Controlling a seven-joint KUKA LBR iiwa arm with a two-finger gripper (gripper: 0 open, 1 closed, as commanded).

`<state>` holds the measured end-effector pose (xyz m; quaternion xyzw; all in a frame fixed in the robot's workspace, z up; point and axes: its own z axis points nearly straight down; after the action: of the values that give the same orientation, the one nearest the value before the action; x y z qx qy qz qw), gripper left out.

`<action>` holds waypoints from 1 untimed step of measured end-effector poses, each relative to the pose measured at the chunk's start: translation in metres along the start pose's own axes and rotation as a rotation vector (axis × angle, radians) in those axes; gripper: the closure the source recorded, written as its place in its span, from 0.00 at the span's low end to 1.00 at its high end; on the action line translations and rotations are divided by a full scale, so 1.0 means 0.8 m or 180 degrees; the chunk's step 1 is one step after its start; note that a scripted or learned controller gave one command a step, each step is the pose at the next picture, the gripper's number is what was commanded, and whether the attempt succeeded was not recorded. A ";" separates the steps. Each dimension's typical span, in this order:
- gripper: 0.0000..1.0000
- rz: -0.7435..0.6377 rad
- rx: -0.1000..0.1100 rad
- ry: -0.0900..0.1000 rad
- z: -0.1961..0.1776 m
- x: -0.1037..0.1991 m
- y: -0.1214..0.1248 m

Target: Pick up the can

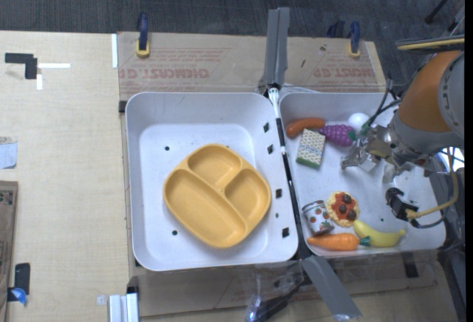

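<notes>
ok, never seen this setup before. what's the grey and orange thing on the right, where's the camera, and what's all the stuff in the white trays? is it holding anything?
That is a robot arm, grey with an orange band above the wrist, reaching in from the right. One fixed camera looks down at a slant on a bench with two shallow white bins side by side.

The left bin holds a yellow divided plate. The right bin holds toy food: a hot dog, purple grapes, a green sponge-like block, a small pizza, a banana, a carrot, and the can it is meant to pick up.

The gripper hangs over the middle of the right bin, apart from the can, which sits by the bin's near left corner. Nothing shows between the fingers, so it holds nothing.
</notes>
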<state>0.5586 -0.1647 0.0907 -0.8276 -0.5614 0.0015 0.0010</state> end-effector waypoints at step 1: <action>0.00 -0.0345 -0.0004 -0.0001 -0.001 0.055 -0.004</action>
<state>0.5719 -0.1230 0.0911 -0.7960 -0.6053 0.0011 0.0005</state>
